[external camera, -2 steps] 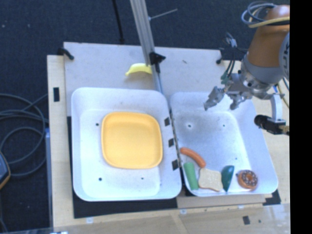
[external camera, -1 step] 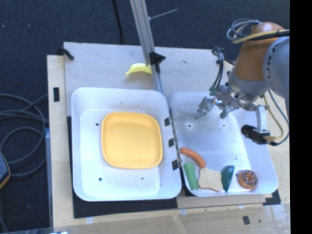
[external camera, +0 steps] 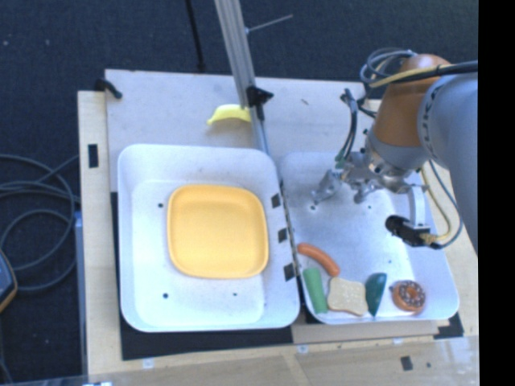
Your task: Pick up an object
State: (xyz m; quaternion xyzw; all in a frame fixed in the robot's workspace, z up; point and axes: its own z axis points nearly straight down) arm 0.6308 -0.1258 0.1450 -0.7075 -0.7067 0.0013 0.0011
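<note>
We see a yellow plate in the left bin. Along the right bin's near edge lie a sausage, cucumber, toast, green piece and doughnut. Above them hangs the gripper, fingers slightly apart and empty.

Grey, smooth-shelled arm, rounded like a thick tube, above the right bin. Broad orange band just above the wrist, matte and slightly domed. Thin grey and pale cables looped in a bundle over the orange section, one dark lead trailing down beside it. Metallic silver wrist hardware below the band, angular, with small brackets. Black cylindrical fitting beside a white bracket over the bin's right side, yellowish hose alongside.
</note>
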